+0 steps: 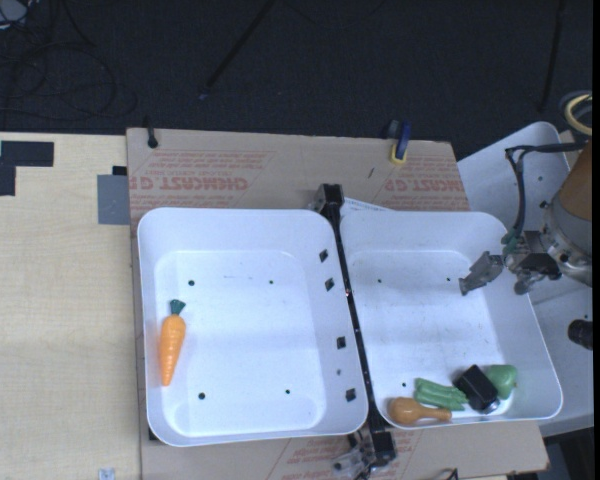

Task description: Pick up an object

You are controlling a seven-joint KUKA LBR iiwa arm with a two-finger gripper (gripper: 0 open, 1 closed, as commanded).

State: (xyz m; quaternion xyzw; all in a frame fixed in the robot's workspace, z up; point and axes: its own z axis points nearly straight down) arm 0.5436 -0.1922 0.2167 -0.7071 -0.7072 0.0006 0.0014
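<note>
An orange toy carrot (171,341) with a green top lies near the left wall of the left bin (235,228). In the right bin (420,230), along the front wall, a small pile sits together: a tan pear-shaped piece (416,411), a green pod (440,394), a black block (477,387) and a green piece (502,377). My gripper (498,271) hangs over the right bin's right side, above the floor and well behind the pile. Its two grey fingers (475,273) are spread apart with nothing between them.
A black divider clip strip (345,308) runs between the two bins. Cardboard (280,173) lies under the bins, with a blue and yellow clamp (399,143) at its back edge. The arm's body and cables (560,228) crowd the right edge.
</note>
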